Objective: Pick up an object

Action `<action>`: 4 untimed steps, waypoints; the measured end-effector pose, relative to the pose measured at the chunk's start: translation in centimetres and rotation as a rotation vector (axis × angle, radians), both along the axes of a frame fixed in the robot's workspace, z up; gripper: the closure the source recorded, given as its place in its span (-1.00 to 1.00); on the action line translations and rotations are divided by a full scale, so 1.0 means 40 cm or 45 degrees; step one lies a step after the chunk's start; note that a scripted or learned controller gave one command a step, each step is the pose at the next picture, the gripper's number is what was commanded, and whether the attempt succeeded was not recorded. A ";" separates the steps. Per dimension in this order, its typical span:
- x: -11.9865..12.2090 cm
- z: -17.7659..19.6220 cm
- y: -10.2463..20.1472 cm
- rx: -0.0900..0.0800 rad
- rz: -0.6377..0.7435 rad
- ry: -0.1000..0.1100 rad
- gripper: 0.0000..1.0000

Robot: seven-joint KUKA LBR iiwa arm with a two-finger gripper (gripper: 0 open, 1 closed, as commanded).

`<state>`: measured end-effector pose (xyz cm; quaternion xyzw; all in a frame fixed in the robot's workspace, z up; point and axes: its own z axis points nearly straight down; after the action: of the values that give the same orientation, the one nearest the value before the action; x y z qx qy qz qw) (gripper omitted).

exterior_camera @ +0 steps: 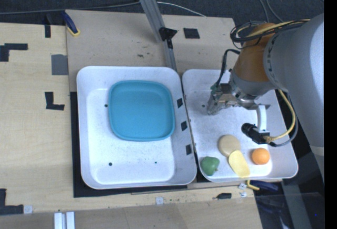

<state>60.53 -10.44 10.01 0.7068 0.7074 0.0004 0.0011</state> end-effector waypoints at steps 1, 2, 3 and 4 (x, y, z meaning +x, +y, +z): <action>-0.002 0.125 -0.024 0.001 0.000 0.000 1.00; -0.005 0.226 -0.020 0.001 0.000 0.002 1.00; -0.007 0.379 -0.022 0.001 -0.001 0.000 1.00; 0.000 0.389 0.118 0.002 0.002 0.003 1.00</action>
<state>60.52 -5.73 25.56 0.7063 0.7080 0.0001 -0.0006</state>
